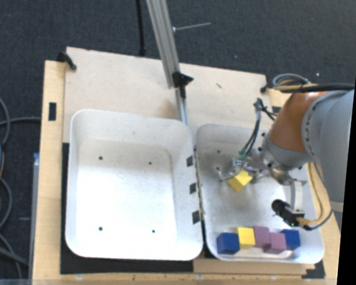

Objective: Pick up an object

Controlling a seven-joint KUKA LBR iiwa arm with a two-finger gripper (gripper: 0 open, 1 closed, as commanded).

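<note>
My hand point(241, 173) is shut around a yellow block point(239, 180), tipped a bit, in the middle of the right bin point(210, 149). More blocks point(257, 239) sit in a row at its front edge.

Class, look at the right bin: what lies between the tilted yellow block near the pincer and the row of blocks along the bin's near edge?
Bare white bin floor in the camera view.
</note>
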